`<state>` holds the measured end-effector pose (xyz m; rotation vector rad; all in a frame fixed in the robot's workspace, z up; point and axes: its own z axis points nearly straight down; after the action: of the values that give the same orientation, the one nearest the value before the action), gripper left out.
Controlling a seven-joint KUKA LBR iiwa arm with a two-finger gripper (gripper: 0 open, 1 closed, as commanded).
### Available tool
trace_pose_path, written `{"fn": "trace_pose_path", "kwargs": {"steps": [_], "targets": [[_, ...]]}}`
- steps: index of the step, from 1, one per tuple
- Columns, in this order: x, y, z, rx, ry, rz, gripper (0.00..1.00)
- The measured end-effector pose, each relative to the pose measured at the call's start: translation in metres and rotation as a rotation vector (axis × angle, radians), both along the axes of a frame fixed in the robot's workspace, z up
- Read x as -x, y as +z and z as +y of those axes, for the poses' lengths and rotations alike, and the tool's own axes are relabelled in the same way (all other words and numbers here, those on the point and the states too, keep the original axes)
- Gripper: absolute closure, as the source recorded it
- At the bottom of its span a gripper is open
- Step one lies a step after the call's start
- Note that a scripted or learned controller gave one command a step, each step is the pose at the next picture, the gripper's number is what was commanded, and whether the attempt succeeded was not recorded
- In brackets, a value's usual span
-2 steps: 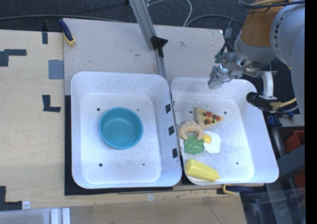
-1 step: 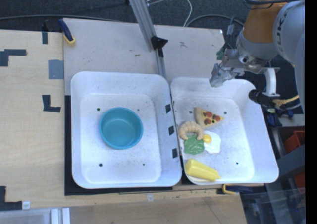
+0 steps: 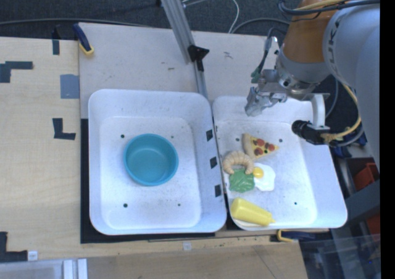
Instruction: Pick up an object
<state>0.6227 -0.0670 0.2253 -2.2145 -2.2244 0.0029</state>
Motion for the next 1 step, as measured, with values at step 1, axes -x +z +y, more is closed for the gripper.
{"fn": "trace_pose_path", "kwargs": {"steps": [1], "targets": [[0.0084, -0.0092, 0.0556, -0.001, 0.002, 0.000, 1.00]]}}
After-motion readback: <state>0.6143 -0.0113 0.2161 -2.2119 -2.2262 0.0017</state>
